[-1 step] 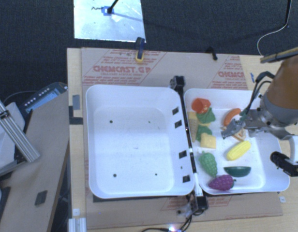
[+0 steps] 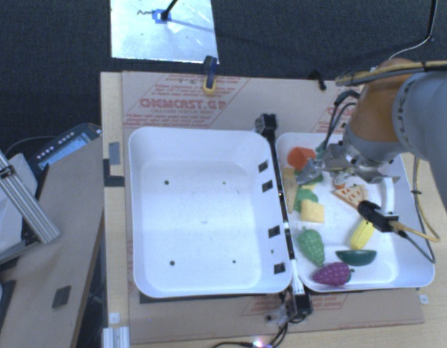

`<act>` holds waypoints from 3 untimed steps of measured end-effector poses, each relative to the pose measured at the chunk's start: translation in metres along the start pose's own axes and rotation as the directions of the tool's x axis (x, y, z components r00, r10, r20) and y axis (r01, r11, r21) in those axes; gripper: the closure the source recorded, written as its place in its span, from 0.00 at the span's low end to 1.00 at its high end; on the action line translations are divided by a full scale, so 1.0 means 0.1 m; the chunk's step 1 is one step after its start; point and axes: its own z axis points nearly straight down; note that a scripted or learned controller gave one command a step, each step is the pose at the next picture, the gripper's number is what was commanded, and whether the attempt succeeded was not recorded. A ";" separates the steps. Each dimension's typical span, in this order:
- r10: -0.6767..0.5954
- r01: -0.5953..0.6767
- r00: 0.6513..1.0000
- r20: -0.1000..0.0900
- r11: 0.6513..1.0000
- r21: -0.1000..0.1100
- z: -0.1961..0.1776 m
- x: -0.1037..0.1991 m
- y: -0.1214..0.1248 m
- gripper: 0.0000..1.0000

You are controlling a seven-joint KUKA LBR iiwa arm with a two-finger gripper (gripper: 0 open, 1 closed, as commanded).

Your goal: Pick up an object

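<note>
Over the right-hand white bin (image 2: 416,263), the grey arm (image 2: 419,114) with its orange band reached in from the right, and its gripper (image 2: 316,167) hung low above the bin's upper left part. Whether the jaws were open or closed could not be told; nothing could be seen held between them.

All the toy food lay in that right bin. An orange-red piece (image 2: 301,155) sat just beside the gripper, toward the bin's far edge. A green piece (image 2: 305,196) and a yellow block (image 2: 313,212) lay touching each other just below the gripper. A pizza slice (image 2: 350,193) rested toward the bin's middle, near a yellow corn cob (image 2: 362,233). Closer to the bin's near edge were a bumpy green vegetable (image 2: 310,245), a dark green wedge (image 2: 356,257) and a purple grape bunch (image 2: 331,272).

Beside the right bin, the left white bin (image 2: 202,209) stood against it along a black divider (image 2: 276,187).
</note>
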 end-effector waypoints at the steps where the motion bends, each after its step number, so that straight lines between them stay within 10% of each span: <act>1: 0.011 -0.011 1.000 0.006 1.000 -0.003 0.25 -0.05 -0.01 0.00; 2: 0.009 -0.009 1.000 0.002 1.000 -0.001 0.16 -0.03 -0.01 1.00; 3: 0.008 -0.008 1.000 0.002 1.000 -0.001 0.17 -0.03 -0.01 0.00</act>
